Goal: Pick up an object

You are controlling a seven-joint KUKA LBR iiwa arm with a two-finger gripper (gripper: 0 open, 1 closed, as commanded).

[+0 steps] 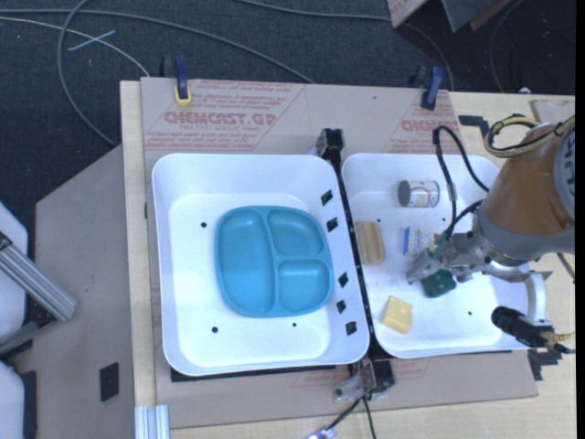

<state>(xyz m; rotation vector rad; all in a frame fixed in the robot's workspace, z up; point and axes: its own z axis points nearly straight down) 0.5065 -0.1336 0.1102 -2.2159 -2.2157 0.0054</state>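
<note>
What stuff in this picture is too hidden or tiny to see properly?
- Gripper: the arm's wrist partly covers it in the camera view, so its fingers are hard to make out.
- Dark green object: partly under the gripper, shape unclear.
- Small jar: label too small to read.
- Blue-and-white packet: print too small to read.
- Arm: cut off by the right edge.

we see the gripper point(430, 268) low in the right bin point(475, 337), just beside a dark green object point(440, 284). a yellow block point(398, 314), tan sponge point(369, 242) and small can point(418, 193) lie nearby; the left bin point(183, 337) holds a blue divided plate point(273, 260).
</note>
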